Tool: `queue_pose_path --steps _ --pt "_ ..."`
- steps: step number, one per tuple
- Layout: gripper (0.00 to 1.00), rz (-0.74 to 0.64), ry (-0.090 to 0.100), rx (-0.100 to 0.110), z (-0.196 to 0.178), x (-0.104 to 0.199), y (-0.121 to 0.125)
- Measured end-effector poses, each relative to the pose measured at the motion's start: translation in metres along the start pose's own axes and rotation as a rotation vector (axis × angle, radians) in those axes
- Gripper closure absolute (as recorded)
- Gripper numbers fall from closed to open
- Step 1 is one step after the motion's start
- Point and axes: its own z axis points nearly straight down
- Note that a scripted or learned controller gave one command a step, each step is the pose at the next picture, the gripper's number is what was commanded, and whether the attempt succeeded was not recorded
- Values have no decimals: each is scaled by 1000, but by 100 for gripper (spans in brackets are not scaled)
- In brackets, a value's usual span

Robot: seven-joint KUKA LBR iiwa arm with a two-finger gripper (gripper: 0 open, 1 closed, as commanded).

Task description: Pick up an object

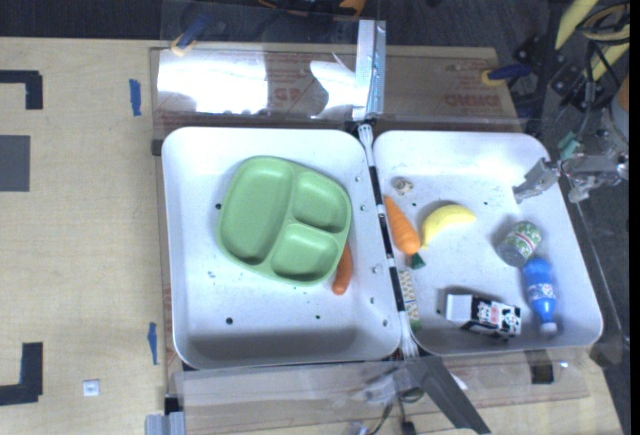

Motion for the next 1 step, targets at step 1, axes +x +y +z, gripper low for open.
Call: queue_pose_path --steps 1 --pt "0 -190 1 1 14 38 -4"
